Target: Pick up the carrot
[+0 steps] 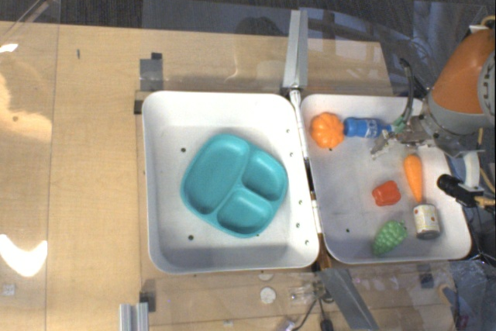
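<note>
Camera view is showing the pincer point(394, 136) hanging over the upper part of the right bin point(349, 232), at the end of the grey arm point(465, 85) with its orange band. I cannot tell how the pincer is set. It is not grasping anything that I can see. The carrot point(414, 176) is lying in the right bin, just below the pincer and apart from it, pointing up and down. A blue bottle point(364, 126) and a pumpkin point(327, 129) are lying to its left. A red block point(386, 194), a green fruit point(390, 236) and a can point(425, 220) are resting lower. A teal tray point(235, 184) is sitting in the left bin point(163, 167) on the counter point(70, 167).
</note>
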`<state>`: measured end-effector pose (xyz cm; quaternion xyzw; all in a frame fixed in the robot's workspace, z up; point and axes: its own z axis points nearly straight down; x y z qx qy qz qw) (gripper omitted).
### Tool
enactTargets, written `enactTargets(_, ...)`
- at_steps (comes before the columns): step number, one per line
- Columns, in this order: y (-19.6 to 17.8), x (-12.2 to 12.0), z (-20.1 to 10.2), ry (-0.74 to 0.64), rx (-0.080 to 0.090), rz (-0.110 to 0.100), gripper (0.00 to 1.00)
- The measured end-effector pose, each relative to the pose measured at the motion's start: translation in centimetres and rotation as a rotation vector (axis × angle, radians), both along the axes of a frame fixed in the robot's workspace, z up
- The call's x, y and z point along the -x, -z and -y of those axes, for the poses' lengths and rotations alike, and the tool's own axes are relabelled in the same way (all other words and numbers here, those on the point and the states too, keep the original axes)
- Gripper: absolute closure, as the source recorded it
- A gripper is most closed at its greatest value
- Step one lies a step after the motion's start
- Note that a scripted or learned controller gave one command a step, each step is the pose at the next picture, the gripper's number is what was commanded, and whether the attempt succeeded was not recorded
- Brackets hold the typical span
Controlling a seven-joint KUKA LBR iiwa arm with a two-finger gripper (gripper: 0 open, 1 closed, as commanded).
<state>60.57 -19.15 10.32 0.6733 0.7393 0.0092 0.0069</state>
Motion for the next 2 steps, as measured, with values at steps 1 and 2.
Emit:
enactTargets(1, 1.3, 2.4, 0.3, 0.023, -0.006, -0.009, 0.0)
enactTargets(2, 1.2, 6.2, 0.1, 0.131, -0.011, -0.007, 0.0)
